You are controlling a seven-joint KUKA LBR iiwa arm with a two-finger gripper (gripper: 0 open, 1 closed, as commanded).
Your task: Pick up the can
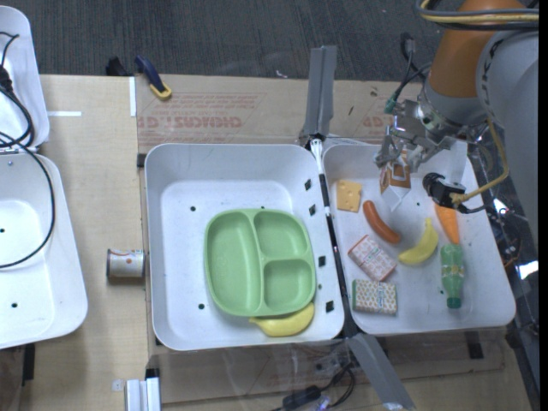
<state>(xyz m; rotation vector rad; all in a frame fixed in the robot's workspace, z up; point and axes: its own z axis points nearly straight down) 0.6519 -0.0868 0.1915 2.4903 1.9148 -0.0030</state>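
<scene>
Since the can (126, 264) lies on its side on the bench, just outside the left bin (163, 229), the arm (479, 50) must cross both bins and close across its round body. The gripper (399, 165) hangs over the right bin (488, 306), apparently clamped on a small carton (396, 176), though that's unclear.

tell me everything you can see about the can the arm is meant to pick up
The can is a small metal-looking cylinder lying on its side on the wooden bench, outside both bins, just left of the left white bin. Its body looks silvery with a reddish-brown label patch, long axis running left to right. Nothing grips it, and whether it touches the bin wall is unclear.
</scene>
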